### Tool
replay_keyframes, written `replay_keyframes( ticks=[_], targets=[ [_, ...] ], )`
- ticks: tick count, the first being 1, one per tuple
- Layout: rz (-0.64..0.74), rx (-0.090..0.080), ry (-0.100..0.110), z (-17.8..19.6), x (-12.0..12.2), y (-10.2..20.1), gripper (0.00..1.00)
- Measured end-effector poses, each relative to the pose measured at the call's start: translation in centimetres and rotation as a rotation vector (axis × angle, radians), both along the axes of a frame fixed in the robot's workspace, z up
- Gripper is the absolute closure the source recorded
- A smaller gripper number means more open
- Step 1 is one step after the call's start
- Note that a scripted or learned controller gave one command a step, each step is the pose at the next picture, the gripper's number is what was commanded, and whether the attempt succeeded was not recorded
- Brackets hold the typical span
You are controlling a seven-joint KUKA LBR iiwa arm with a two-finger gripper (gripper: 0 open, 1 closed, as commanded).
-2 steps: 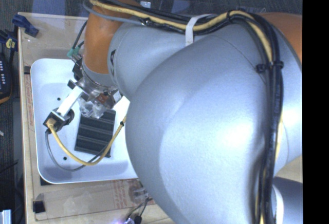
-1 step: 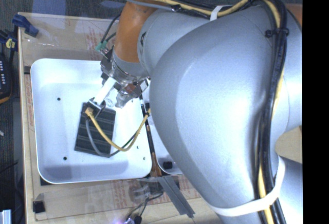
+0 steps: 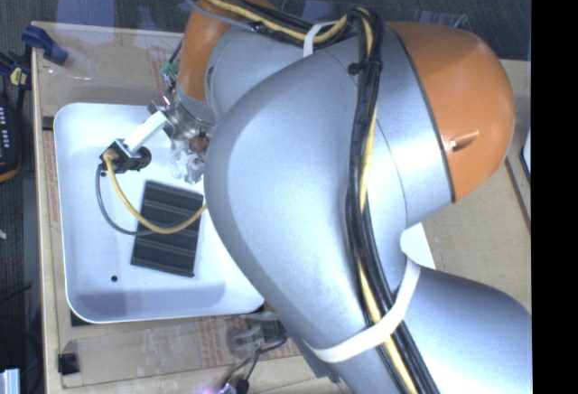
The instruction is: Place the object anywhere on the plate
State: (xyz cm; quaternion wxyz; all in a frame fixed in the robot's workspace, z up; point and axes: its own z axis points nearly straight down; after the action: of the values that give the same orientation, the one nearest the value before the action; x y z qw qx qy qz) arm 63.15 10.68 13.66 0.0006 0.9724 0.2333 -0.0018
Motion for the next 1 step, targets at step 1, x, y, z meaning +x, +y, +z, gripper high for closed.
replay_keyframes(
  ticks=[1],
  targets=[
    [0.067,0.004,0.002,-4.46,-5.35,5.49,1.00]
  ],
)
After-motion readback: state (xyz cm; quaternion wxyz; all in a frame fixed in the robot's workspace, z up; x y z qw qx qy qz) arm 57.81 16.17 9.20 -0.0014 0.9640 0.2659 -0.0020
